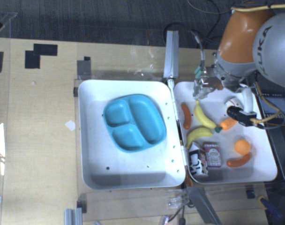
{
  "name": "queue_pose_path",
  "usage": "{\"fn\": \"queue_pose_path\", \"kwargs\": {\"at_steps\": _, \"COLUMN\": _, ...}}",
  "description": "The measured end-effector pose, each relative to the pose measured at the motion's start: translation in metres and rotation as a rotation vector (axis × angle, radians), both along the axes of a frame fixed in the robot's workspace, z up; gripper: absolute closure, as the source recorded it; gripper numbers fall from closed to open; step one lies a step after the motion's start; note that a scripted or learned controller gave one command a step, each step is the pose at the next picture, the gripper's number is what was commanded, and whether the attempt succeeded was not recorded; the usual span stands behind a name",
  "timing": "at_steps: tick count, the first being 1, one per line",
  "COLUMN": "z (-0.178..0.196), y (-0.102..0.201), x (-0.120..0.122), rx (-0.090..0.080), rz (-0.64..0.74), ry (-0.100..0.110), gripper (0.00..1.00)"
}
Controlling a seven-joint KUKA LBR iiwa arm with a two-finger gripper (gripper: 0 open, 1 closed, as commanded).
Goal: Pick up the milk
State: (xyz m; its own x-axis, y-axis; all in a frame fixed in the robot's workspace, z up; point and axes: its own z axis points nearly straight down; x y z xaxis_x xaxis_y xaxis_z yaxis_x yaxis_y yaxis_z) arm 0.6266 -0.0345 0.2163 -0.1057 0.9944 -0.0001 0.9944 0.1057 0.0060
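Bananas [201, 124] two, milk [196, 160] one

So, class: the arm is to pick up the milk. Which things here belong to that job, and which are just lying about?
Belongs to the job:
milk carton, near corner of the right bin
gripper, above that bin's far end

Just lying about:
blue divided plate in the left bin
two bananas
two sausages
carrot
orange
small brown box
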Motion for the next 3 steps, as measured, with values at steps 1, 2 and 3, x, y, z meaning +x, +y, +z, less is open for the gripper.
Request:
{"fn": "queue_pose_path", "kwargs": {"at_steps": 1, "z": 0.096, "y": -0.048, "x": -0.061, "rx": -0.005, "rz": 0.4, "ry": -0.003, "gripper": 1.0}}
{"fn": "queue_pose_path", "kwargs": {"at_steps": 2, "z": -0.031, "y": -0.022, "x": -0.114, "rx": -0.003, "rz": 0.489, "ry": 0.001, "gripper": 1.0}}
{"fn": "queue_pose_path", "kwargs": {"at_steps": 3, "z": -0.031, "y": -0.036, "x": -0.112, "rx": -0.002, "rz": 0.154, "ry": 0.001, "gripper": 1.0}}
